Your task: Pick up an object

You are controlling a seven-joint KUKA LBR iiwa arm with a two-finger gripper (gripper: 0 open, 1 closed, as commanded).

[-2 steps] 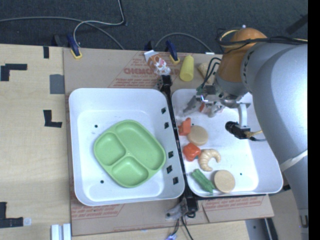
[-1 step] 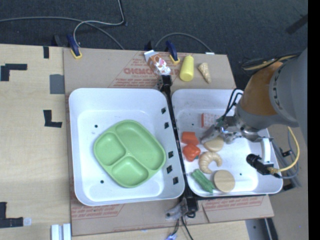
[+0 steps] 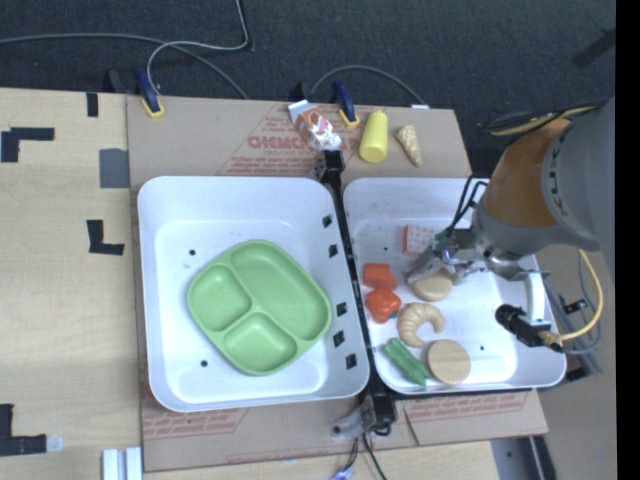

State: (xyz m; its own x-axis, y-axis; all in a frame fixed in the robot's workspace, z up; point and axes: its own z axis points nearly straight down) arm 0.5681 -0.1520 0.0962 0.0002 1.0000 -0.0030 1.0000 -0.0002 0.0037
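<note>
Beige potato-like piece (image 3: 432, 288) just under the pincer (image 3: 440, 258), finger state unclear

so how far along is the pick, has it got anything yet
Done: the arm has reached into the right bin, and the gripper sits low just above the beige roll. In hand: nothing visibly lifted; the roll lies on the bin floor, and so do the croissant and the orange pieces. Left: close on an item and raise it clear. The green plate lies in the left bin.
</note>
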